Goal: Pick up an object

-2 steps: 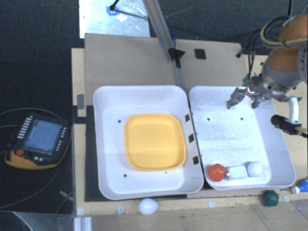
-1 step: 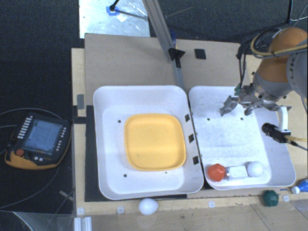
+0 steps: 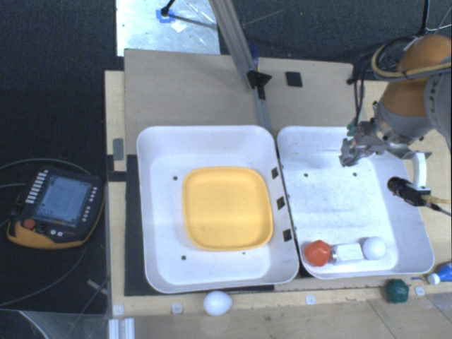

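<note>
Orange ball (image 3: pixel 318 252), white ball (image 3: pixel 373 247), tool (image 3: pixel 349 155) tips blurred

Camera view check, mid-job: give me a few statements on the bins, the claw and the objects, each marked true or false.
1. The yellow plate lies in the left bin. True.
2. The claw hovers over the left bin. False: it is over the far part of the right bin.
3. The orange ball sits in the right bin's near edge. True.
4. The white egg lies on the plate. False: it rests on the bench, outside the bins.
5. The claw grips the orange ball. False: the ball lies apart from it.
</note>
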Available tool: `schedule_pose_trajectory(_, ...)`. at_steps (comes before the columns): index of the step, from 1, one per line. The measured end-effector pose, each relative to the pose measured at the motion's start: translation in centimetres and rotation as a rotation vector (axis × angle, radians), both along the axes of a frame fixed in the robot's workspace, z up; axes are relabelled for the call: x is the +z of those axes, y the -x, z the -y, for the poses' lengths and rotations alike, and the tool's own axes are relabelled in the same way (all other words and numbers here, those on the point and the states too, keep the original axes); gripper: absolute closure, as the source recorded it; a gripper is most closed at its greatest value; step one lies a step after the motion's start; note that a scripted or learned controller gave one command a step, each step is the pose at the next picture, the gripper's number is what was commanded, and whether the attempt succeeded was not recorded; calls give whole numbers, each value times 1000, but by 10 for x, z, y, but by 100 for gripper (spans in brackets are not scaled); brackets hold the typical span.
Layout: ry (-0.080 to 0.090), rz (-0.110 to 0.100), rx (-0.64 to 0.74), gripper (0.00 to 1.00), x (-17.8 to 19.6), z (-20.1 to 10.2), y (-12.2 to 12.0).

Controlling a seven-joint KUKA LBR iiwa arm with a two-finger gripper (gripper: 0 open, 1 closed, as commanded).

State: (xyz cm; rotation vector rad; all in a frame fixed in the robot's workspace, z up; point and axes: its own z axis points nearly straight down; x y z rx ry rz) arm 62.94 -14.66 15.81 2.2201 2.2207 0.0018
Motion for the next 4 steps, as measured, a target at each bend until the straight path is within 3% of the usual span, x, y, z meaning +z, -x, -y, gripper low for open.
schedule_pose_trajectory(1, 0, 4, 1, 100, 55, -10, -3)
schedule_pose_trajectory(2, 0, -1, 0, 100, 49, -10, -3)
schedule_pose_trajectory(4, -2, 0, 4, 100, 56, -115, 42)
